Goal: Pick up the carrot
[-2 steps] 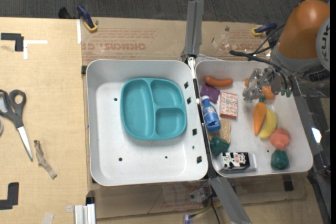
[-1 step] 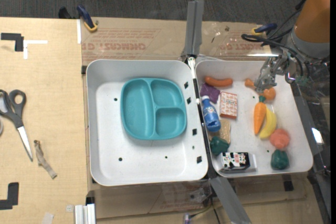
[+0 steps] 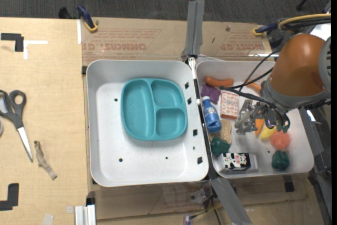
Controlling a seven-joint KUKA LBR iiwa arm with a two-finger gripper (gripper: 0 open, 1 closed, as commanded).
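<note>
1. Right at the hand (image 3: pixel 257 117), in the right bin (image 3: pixel 300 166), a small orange piece shows against the metal: the carrot (image 3: pixel 259 126). Only a short stub is in sight, so its long axis is hard to read. What shows seems to run from the hand toward the bin's near edge.
2. Whether the hand is spread, pressed together or pinching the carrot cannot be told; the grey wrist and orange band cover much of it.
3. Touching the carrot on its near side is a yellow lump (image 3: pixel 266 133). Just past that sits a rough, peach-red ball (image 3: pixel 281 140), and nearer the bin's front a knobbly green toy (image 3: pixel 280 160).
4. Left of the hand lies a flat red-and-white card box (image 3: pixel 229 104) with print too small to read. Further left lies a glossy blue bottle (image 3: pixel 211 116) with a white label.
5. Beyond the hand, near the far wall, lies a smooth orange-red sausage shape (image 3: pixel 219 81), set crosswise, with a purple toy (image 3: pixel 210 93) beside it.
6. Nearer than the hand, to its left, a black-and-white carton (image 3: pixel 235 161) lies flat.
7. Well left of the hand, the other bin (image 3: pixel 105 166) holds a smooth teal divided plate (image 3: pixel 154 109).
8. Cardboard (image 3: pixel 131 42) behind the bins bears mirrored red lettering.
</note>
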